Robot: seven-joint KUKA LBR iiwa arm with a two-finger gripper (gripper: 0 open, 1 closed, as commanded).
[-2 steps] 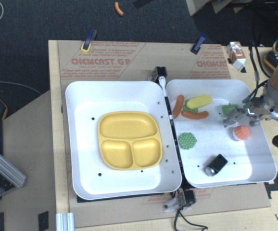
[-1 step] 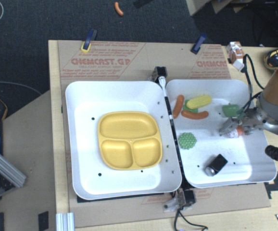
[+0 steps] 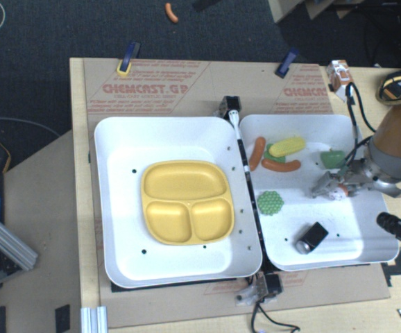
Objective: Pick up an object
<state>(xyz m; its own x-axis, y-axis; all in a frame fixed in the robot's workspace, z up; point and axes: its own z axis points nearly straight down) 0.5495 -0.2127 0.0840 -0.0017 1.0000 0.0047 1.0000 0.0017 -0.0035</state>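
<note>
Yellow plastic, moulded into a three-compartment tray [image 3: 186, 201], sitting in the middle of the left white bin [image 3: 117, 241]. Right white bin [image 3: 339, 252] holding the loose pieces: an orange-red sausage shape [image 3: 257, 152] lying upright along the left wall, a yellow corn-like piece [image 3: 286, 146] just beside it, a second orange sausage [image 3: 282, 164] lying crosswise directly under the corn, a green leafy piece [image 3: 332, 159] further right, a round green knobbly disc [image 3: 270, 202] near the left wall, and a small black block [image 3: 312, 236] toward the near edge. Grey arm with orange band [image 3: 398, 141] reaching in from the right, jaws [image 3: 334, 188] low over the floor of the right bin, between the green leafy piece and the black block. Pale fingers [image 3: 322, 186] spread somewhat, tips at or near the bin floor, something small and reddish at the tips but too blurred to say whether gripped; cannot tell how far open. Brown cardboard-covered tabletop [image 3: 186, 82] under both bins, printed red lettering, blue clips [image 3: 128, 57] at the far edge.
</note>
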